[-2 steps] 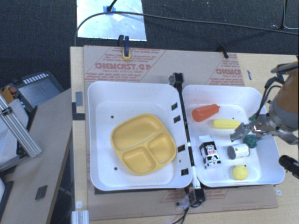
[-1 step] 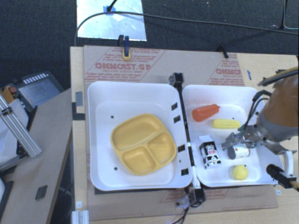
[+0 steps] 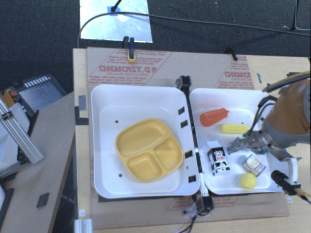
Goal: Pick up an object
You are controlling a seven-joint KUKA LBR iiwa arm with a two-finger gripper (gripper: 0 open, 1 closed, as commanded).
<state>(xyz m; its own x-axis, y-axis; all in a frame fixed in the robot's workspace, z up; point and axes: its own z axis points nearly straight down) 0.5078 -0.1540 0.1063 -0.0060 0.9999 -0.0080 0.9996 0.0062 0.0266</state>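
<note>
The right white bin (image 3: pixel 228 94) holds several small objects. An orange carrot-shaped toy (image 3: pixel 214 116) lies at the back, with a yellow corn cob (image 3: pixel 234 128) just right of it. A black-and-white carton (image 3: pixel 219 159) stands near the bin's left wall. A small tin can (image 3: pixel 253 165) lies on its side, and a yellow ball-like fruit (image 3: pixel 248 180) sits by the front rim. My gripper (image 3: pixel 241 143) hangs low over the bin's middle, between the corn and the can and right of the carton. I see nothing held in it.
The left white bin (image 3: pixel 104 125) holds a yellow divided plate (image 3: pixel 148 149). Black clips (image 3: pixel 184 83) run along the divider between the bins. The arm's orange-banded wrist (image 3: pixel 291 113) covers the right bin's right side. A grey device (image 3: pixel 41 93) sits off the bench at left.
</note>
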